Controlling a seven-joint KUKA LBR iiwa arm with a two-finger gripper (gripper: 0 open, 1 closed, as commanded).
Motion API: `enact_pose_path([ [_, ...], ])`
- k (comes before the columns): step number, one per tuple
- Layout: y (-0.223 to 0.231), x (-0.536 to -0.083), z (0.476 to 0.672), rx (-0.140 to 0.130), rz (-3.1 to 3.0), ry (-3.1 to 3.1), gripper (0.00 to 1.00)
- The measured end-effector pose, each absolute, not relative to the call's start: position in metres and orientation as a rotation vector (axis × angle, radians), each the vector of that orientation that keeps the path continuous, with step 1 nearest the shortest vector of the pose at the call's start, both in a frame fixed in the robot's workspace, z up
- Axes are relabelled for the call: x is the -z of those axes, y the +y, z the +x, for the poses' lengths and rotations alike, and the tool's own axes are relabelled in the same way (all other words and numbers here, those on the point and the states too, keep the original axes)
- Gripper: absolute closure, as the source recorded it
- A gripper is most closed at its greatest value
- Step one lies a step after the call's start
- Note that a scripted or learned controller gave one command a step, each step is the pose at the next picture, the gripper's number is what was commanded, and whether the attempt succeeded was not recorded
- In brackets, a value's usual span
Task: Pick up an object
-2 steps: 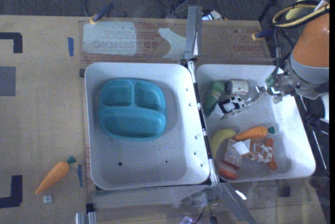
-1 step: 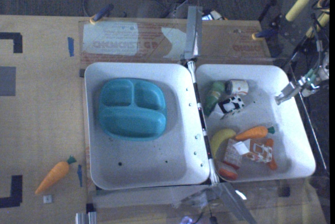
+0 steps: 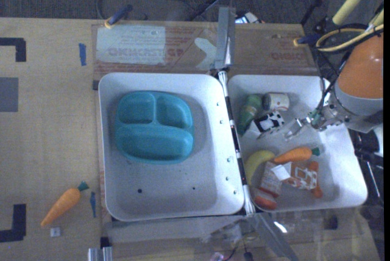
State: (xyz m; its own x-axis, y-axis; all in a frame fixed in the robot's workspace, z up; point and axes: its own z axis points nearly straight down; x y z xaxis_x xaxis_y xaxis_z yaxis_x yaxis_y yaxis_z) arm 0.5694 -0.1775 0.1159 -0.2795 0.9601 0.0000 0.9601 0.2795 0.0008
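Note:
My gripper (image 3: 303, 123) hangs over the right bin (image 3: 350, 189), near its middle right, fingers spread open with nothing between them. Just below it lies an orange toy carrot (image 3: 295, 154) with a green top. Left of the gripper sit a black-and-white object (image 3: 268, 122), a white cylinder (image 3: 277, 100) and a green object (image 3: 248, 110). A yellow piece (image 3: 258, 161), a red-and-white packet (image 3: 286, 178) and a red piece (image 3: 264, 200) lie at the bin's front.
The left bin (image 3: 177, 193) holds a teal divided plate (image 3: 155, 125). A second toy carrot (image 3: 61, 205) lies on the bench outside the bins at front left. The divider between the bins (image 3: 234, 144) runs just left of the objects.

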Motion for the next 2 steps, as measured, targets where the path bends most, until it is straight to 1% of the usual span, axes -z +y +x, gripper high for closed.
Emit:
enact_pose_path([
  [1, -0.188, -0.086, 0.527, -0.004, 1.940, 2.467, 0.00],
  [2, -0.215, -0.148, 0.552, -0.001, 1.842, 2.542, 0.00],
])
